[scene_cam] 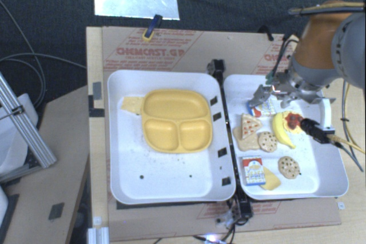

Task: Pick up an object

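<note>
Reaching in from the right: arm [323, 37], over the right bin [331, 177]
gripper [269, 93]: low at the bin's upper left; grip state couldn't be told
small carton [256, 107]: just beside the gripper
banana [281, 130]: mid-bin, touching a red item [293, 120]
pizza slice [249, 125]: left of the banana
cookies [267, 141]: near the bin's centre
left bin [117, 174]: held a yellow divided tray [174, 121]

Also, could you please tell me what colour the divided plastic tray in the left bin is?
The divided plastic tray is plain pale yellow, seen clearly in the camera view.
</note>
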Available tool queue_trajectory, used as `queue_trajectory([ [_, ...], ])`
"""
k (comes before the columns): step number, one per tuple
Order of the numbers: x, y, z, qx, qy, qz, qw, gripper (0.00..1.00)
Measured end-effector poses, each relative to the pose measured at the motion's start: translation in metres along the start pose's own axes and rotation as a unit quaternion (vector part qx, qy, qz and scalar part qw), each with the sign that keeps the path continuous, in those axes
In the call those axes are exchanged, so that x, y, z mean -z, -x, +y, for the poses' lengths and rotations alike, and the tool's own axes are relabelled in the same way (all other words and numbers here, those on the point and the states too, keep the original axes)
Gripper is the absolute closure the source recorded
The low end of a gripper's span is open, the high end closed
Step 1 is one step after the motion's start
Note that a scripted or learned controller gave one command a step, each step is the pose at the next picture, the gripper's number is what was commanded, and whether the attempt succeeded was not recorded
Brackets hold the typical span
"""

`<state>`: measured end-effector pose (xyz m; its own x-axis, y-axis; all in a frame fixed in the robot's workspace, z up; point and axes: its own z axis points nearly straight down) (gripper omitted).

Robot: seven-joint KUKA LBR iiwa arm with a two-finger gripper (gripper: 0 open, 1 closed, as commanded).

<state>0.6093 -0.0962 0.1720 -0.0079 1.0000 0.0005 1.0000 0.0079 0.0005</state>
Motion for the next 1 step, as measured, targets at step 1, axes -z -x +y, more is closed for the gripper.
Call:
queue_trajectory([
  [1,-0.0927,0.0003,-0.0074,-0.003,-0.002,0.000,1.0000,0.00],
])
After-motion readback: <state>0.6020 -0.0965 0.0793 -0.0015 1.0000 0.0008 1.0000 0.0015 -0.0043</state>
